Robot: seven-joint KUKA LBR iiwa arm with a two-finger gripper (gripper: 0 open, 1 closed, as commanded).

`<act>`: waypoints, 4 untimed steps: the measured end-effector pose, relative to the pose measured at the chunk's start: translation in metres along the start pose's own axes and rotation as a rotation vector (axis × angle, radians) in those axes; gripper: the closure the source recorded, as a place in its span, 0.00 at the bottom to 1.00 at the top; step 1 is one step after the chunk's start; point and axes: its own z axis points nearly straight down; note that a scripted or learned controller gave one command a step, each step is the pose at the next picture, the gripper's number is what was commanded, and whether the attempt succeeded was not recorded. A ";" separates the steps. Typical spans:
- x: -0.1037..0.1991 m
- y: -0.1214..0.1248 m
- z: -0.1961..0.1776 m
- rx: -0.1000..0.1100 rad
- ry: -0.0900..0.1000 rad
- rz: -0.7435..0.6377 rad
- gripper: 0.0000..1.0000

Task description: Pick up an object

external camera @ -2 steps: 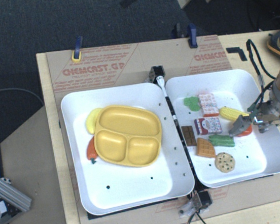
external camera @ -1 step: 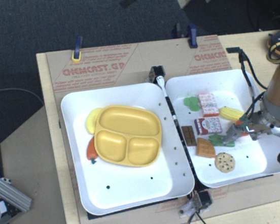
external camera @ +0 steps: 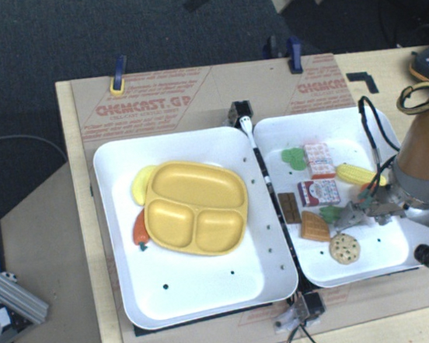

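The tool [external camera: 355, 215] sits low in the right bin [external camera: 306, 268] beside the green piece [external camera: 331, 212]; I cannot tell its state. It should centre over one item before closing.

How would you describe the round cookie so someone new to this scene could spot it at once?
Look in the right white bin, the one the arm reaches into. Along its near edge, just below the orange cracker-like piece, lies the cookie. It is the one round, tan item with dark specks; its neighbours are boxy, green or yellow.
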 end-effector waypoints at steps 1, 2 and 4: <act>0.001 -0.001 0.028 -0.002 0.000 0.000 0.00; 0.000 0.000 0.016 -0.006 -0.002 0.001 1.00; 0.017 0.000 -0.081 -0.013 -0.005 -0.003 1.00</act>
